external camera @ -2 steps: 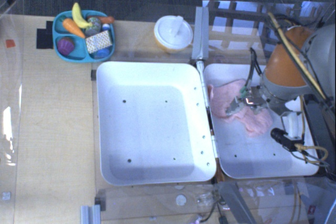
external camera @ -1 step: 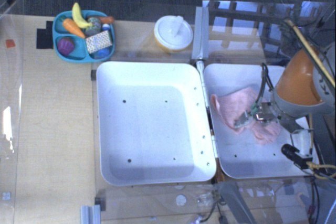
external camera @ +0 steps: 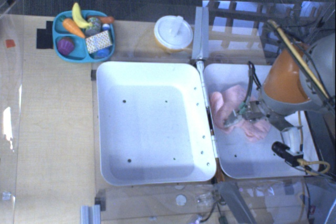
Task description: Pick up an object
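A crumpled pink cloth (external camera: pixel 227 104) lies in the right white bin (external camera: pixel 247 165), spread from its left wall toward the middle. My gripper (external camera: pixel 239 115) reaches in from the right, low over the cloth, with its tip down in the folds at the cloth's middle. The grey arm with its orange band (external camera: pixel 285 83) hangs above the bin's right half and hides part of the cloth.
The left white bin (external camera: pixel 152 123) sits beside the right one. A blue tray of toy food (external camera: pixel 84 35) stands at the back left of the bench, with a white lidded bowl (external camera: pixel 174 32) behind the bins. Cables and a metal frame crowd the right side.
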`<state>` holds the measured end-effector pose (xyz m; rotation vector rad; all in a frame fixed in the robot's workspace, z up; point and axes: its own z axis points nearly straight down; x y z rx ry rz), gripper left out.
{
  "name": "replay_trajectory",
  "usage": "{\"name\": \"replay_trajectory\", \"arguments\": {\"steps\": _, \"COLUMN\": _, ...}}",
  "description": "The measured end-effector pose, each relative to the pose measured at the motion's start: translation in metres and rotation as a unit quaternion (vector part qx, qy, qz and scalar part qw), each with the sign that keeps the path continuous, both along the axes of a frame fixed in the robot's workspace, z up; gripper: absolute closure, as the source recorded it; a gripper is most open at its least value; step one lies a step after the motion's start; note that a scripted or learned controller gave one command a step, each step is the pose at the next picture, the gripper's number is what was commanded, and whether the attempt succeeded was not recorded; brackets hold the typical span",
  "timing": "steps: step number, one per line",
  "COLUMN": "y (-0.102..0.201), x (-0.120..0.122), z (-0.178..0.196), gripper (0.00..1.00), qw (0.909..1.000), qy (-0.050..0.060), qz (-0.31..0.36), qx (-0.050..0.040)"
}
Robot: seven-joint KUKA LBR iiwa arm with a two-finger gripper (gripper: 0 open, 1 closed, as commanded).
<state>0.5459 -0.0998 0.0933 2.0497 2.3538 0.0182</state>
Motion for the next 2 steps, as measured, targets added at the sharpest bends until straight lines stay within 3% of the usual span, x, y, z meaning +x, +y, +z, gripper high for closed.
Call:
{"name": "replay_trajectory", "arguments": {"steps": 1, "y": -0.034, "x": -0.015, "z": 0.000, "gripper": 0.00, "qw": 0.9993, "qy": 0.000, "qz": 0.039, "qx": -0.0005}}
{"name": "replay_trajectory", "arguments": {"steps": 2, "y": -0.002, "x": -0.026, "z": 0.000, "gripper": 0.00, "qw": 0.9947, "qy": -0.001, "qz": 0.103, "qx": -0.0031}}
